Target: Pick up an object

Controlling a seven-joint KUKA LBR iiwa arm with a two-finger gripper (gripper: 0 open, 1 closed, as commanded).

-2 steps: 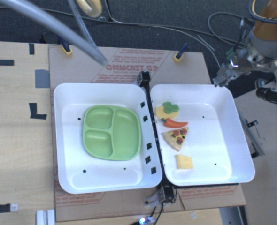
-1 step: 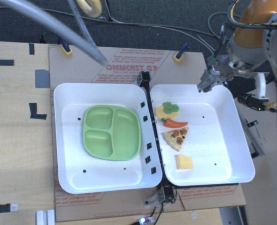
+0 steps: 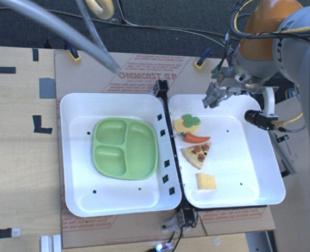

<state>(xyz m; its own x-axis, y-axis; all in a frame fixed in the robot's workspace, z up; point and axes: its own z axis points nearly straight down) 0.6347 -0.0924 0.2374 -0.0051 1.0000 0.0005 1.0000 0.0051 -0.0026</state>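
Wooden worktop (image 3: 18,140) with two white bins side by side. Left bin (image 3: 73,193): a green plate (image 3: 126,148). Right bin (image 3: 260,188): toy food, namely a carrot (image 3: 197,138), pizza slice (image 3: 197,154) and cheese block (image 3: 206,181). Gripper (image 3: 214,100) over the far rim, nothing held; fingers open or closed, cannot tell. Picking up yet to do.

Robotics lab — KUKA arm (image 3: 273,33) over white bins (image 3: 73,156) on cardboard-topped bench (image 3: 144,75), cables about.
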